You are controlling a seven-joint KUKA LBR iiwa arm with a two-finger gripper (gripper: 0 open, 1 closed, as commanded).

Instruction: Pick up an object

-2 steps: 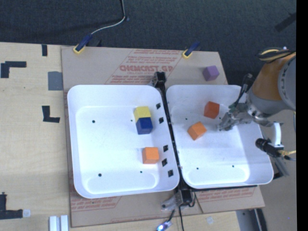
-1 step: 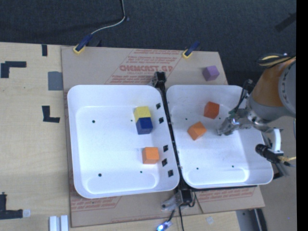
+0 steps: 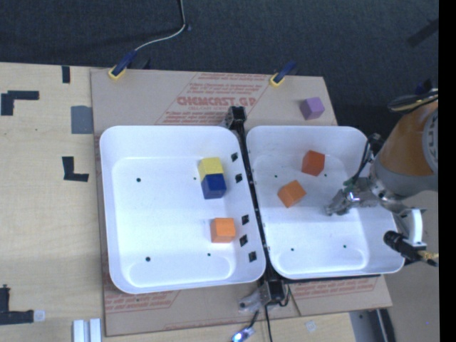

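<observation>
While my gripper (image 3: 340, 204) hangs low over the right bin (image 3: 324, 266), I can't tell how its fingers stand. Two orange cubes sit apart from it: the nearer one (image 3: 291, 193) at its nine o'clock, the other (image 3: 313, 162) at its ten o'clock.

Grey arm (image 3: 410, 166) with orange band, silvery metal tool (image 3: 340, 204), black cable.
</observation>
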